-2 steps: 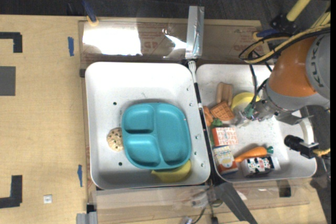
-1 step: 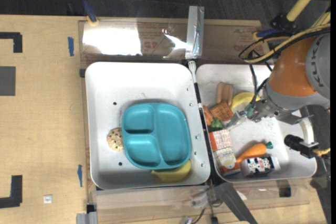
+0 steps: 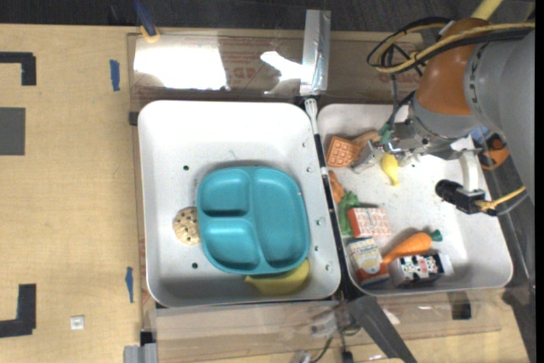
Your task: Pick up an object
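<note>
My gripper (image 3: pixel 388 150) is low over the upper left part of the right bin (image 3: pixel 489 246), reaching in from the right under the orange band. A small yellow banana (image 3: pixel 390 171) lies right at its tip, touching or nearly touching it; the wrist hides the contact. An orange waffle piece (image 3: pixel 342 153) sits just left of the gripper. Nearer the front lie a red and white box (image 3: pixel 369 222), a carrot (image 3: pixel 406 246), a small carton (image 3: pixel 364 255) and a black and white pack (image 3: pixel 419 267).
The left bin (image 3: pixel 161 183) holds a teal divided plate (image 3: pixel 252 218), a cookie (image 3: pixel 186 225) at the plate's left and a yellow item (image 3: pixel 280 280) under its front edge. A black connector with a cable (image 3: pixel 456 195) hangs over the right bin. A ridge divides the bins.
</note>
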Robot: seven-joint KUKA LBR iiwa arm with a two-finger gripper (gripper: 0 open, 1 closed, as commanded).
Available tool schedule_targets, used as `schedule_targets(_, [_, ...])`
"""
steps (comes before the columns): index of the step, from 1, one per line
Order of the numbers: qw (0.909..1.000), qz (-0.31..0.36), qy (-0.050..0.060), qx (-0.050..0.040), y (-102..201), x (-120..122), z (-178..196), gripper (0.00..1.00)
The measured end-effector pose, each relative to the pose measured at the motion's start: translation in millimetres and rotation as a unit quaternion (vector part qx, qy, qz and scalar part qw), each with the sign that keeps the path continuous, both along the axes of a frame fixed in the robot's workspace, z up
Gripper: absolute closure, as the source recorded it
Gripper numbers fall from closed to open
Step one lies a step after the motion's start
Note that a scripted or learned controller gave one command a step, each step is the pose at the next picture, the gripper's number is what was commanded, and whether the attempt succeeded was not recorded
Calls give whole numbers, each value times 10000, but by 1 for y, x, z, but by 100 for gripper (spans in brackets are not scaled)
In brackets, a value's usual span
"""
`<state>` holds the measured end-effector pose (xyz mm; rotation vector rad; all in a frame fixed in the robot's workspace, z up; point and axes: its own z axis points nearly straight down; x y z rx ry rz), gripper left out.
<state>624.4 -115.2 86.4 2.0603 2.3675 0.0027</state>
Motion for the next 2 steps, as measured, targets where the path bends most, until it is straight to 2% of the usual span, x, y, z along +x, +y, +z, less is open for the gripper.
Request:
schedule_targets(1, [10000,9,-13,-8,0,1,12,100])
schedule_targets(2, [9991,-422,-29,19,89,11,103,100])
